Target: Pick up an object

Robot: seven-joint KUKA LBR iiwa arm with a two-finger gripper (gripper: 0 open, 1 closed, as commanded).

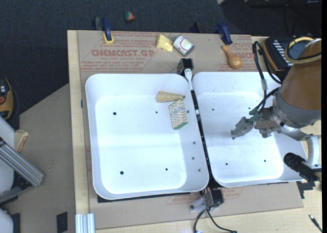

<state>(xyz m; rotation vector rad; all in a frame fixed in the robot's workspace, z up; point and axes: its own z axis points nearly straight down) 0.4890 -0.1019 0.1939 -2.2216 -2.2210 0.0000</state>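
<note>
A tan cone-shaped piece (169,96) lies in the left bin (102,124) near its back right corner. Just in front of it, a small green-and-white patterned packet (178,113) rests close to the bin's right wall. My gripper (240,130) hangs low over the middle of the right bin (230,170), pointing left, with the grey and orange arm behind it at the right. Nothing shows at its tip, and it is well apart from both objects.
Behind the bins on the bench lie a yellow piece (164,43), a small white can (183,44) and a tan wooden item (232,58). Blue clamps (107,30) (222,31) stand at the back edge. Cables (263,68) run along the right side.
</note>
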